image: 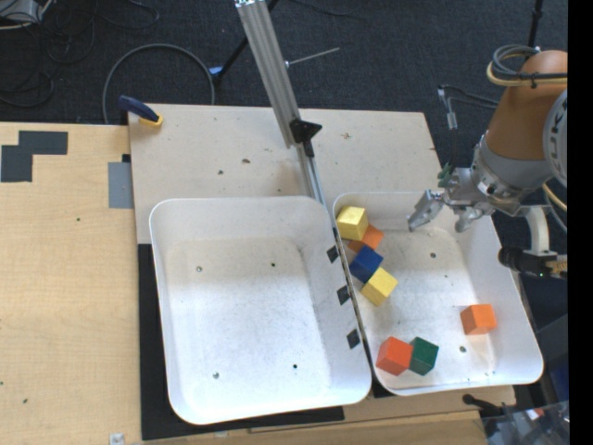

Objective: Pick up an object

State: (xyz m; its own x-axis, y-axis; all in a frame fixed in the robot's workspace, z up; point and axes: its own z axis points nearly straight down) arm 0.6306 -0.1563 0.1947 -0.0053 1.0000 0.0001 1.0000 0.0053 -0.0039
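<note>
My gripper [441,217] hangs over the far end of the right bin [435,276], open, with nothing between its fingers. Left of it, along the bin's left wall, lie a yellow cube [351,221], an orange cube [373,238], a blue cube [366,262] and a second yellow cube [379,286]. Another orange cube [478,319] sits alone near the right wall. A red-orange cube [395,355] and a green cube [424,355] touch each other at the near end.
The left bin [241,313] lies beside the right one, with black clips [341,294] along their shared edge. A slanted aluminium bar [273,72] rises behind the bins. A blue and yellow clamp [139,109] sits at the board's far left corner.
</note>
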